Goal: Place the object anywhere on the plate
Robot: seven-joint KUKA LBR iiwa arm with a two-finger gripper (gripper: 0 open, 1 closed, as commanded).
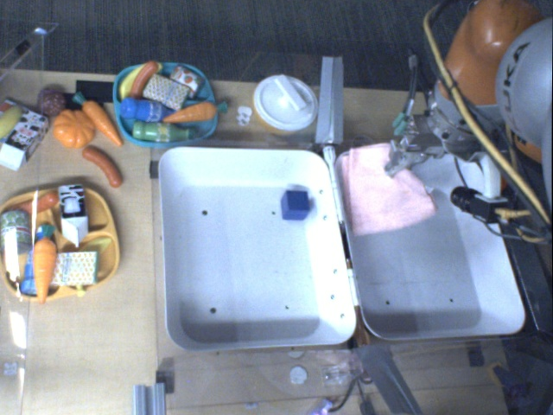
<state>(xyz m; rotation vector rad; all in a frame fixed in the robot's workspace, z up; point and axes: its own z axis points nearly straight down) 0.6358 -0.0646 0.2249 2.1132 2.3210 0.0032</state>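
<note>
A small blue cube [296, 204] lies in the left bin [216, 309], toward its upper right. A pink cloth [383, 200] is spread in the upper left of the right bin [449, 318]. My gripper [400, 158] hangs over the cloth's upper right corner, close to it or touching it, and well to the right of the cube. A round white dish with a lid [285, 102] stands on the bench behind the left bin.
A blue bowl of toy food [164, 102] sits at the back left, and a yellow tray of toy food [60, 245] at the left edge. Loose toy vegetables [86, 128] lie between them. A metal divider [328, 102] rises behind the bins. Cables [484, 201] hang over the right bin.
</note>
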